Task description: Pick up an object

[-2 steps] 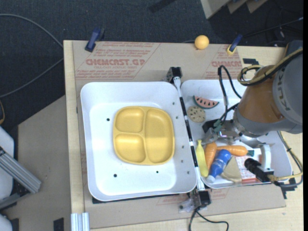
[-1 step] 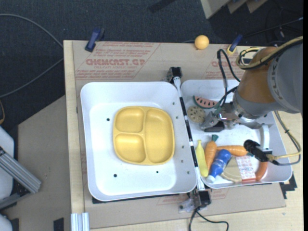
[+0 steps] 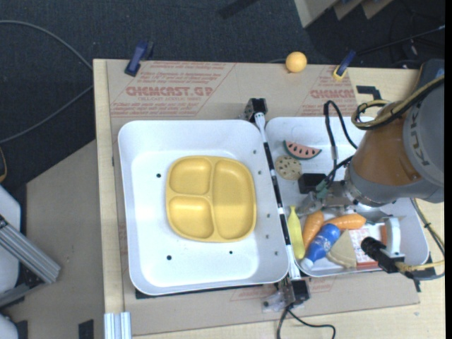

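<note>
Brown board covers the bench [image 3: 212,90] under two white bins. The pincer [image 3: 319,202] hangs low in the right bin [image 3: 311,127], its tip lost among cables and the grey wrist, so I cannot tell whether it is apart or together, and I see nothing clearly caught in it.

Just below it lies the crowd I would pick from: an orange carrot [image 3: 311,226], a second orange piece [image 3: 346,222] off towards the arm's side, a blue bottle [image 3: 321,242] under those, and a yellow stick [image 3: 294,233] along the bin wall. Beyond the pincer, near the far wall, sit a watermelon slice [image 3: 302,149] and a round cookie [image 3: 287,167]. Well across from it, the left bin [image 3: 141,189] carries a yellow divided plate [image 3: 210,198].

My worry is the packing. These pieces touch or overlap, so a closing grip may well pinch two at once, or nudge the rounded carrot aside and shut on air. The bottle looks smooth and could roll away under a slanted press.
</note>
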You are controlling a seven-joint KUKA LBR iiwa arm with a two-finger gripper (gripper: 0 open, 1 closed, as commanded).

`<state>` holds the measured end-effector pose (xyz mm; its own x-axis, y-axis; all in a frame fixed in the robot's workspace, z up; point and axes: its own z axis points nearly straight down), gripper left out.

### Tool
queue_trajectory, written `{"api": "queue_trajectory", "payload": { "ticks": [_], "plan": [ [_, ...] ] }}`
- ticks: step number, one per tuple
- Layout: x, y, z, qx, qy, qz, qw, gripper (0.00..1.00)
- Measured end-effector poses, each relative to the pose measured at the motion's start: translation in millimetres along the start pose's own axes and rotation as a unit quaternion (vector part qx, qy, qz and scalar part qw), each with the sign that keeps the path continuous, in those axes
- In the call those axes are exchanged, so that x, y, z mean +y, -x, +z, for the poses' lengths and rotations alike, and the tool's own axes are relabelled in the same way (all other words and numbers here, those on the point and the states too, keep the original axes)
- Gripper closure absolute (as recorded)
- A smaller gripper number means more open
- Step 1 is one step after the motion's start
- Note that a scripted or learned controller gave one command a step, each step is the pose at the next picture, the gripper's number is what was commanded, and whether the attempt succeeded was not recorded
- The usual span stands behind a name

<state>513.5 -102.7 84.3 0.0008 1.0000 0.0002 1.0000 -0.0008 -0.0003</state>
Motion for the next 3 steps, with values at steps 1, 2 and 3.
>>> {"api": "queue_trajectory", "payload": {
  "ticks": [1,2,3],
  "plan": [
    [25.4,-8.8,-0.1,0.0,0.001,-0.001,1.0,0.0],
    [87.2,-2.0,-0.6,0.0,0.001,-0.001,1.0,0.0],
    [87.3,-2.1,-10.4,-0.001,0.001,-0.001,1.0,1.0]
  ]
}}
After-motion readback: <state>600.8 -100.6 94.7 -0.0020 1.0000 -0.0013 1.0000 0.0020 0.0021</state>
